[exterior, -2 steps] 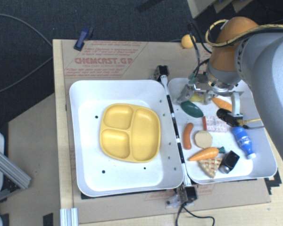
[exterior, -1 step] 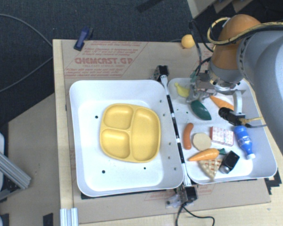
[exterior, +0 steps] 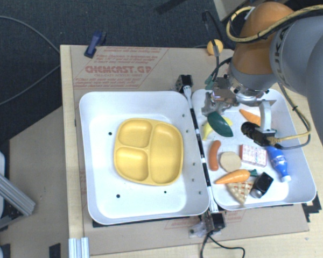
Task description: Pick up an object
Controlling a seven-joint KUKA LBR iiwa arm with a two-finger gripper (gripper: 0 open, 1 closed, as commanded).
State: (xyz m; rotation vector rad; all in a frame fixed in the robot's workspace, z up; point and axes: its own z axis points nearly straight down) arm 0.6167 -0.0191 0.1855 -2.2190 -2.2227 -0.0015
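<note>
My gripper [exterior: 216, 107] hangs over the upper left part of the right bin [exterior: 301, 183]. Right below it lies a dark green oval thing [exterior: 221, 124], and whether the two touch is unclear. A small yellow piece [exterior: 207, 131] lies beside the green thing, against the bin's left wall. Further down the bin are a red sausage [exterior: 214, 155], a pale round biscuit [exterior: 230, 160], an orange carrot [exterior: 234, 176], a waffle-patterned wedge [exterior: 239, 191], a black block [exterior: 262, 184], a blue bottle [exterior: 278, 163], a pink-and-white packet [exterior: 253, 155] and an orange piece [exterior: 250, 115].
In the left bin [exterior: 97, 117] a yellow divided plate [exterior: 149, 150] lies alone. The arm's grey and orange body [exterior: 258, 42] covers the right bin's far end. A blue clip [exterior: 94, 44] and a small yellow ball [exterior: 215, 47] lie outside the bins at the back.
</note>
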